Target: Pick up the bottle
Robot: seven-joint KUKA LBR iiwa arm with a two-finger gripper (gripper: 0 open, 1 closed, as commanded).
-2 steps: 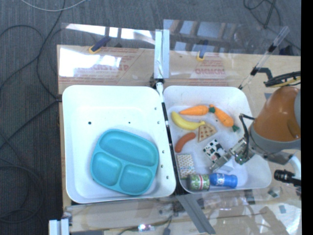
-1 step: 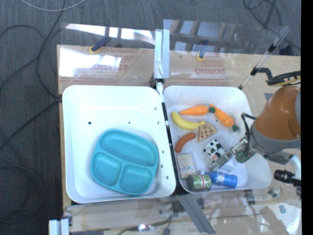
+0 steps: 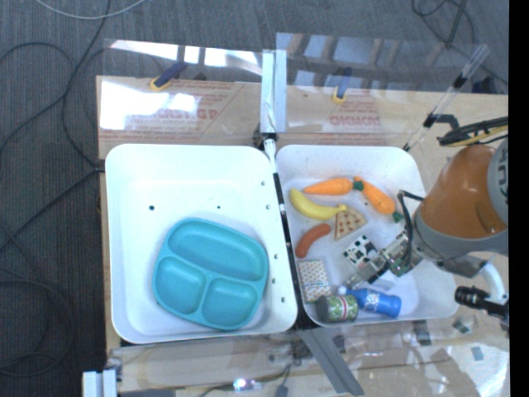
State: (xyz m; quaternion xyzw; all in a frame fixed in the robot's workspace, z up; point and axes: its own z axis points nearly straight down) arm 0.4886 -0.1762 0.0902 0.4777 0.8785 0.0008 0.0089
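The small blue plastic bottle with a white label lies on its side near the front wall of the right white bin, just below the hand, whose spread I cannot tell, apparently poised to descend.

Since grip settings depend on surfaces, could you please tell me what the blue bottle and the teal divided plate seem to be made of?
The blue bottle looks like glossy plastic: saturated colour with a pale printed label, lying in the right bin. The teal divided plate looks like moulded plastic with a smooth, semi-matte finish, judging by its uniform colour and rounded compartment ridges. Neither is certain from this view.
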